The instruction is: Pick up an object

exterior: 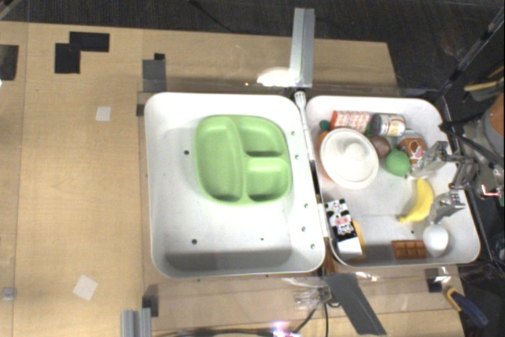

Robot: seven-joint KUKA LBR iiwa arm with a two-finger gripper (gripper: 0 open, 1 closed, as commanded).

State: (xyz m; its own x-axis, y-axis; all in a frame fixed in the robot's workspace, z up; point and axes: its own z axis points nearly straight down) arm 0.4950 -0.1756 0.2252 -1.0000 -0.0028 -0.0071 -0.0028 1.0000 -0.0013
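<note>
- Currently the gripper (443, 179) sits over the right edge of the right bin (465, 252), its metal fingers spread apart with nothing between them.
- Just left of the gripper lies a yellow banana (420, 202), curved, near the bin's right wall and not touched by the fingers.
- Above the banana rests a green ball (397, 162), next to a white bowl (348, 156) that stands in the bin's upper left part.
- Along the bin's top wall lie a red-labelled can (350, 121) on its side and a smaller dark jar (388, 125) beside it; a brown item (413, 147) sits just right of the ball.
- Near the bottom right corner there is a white egg-shaped object (435, 239), with a brown block (409, 249) to its left.
- At the bin's lower left lies a black-and-white patterned box (340, 219).
- The left bin (170, 249) holds a green divided tray (241, 159), upside-up, in its middle.
- Both bins rest on a wooden worktop (71, 193).
</note>
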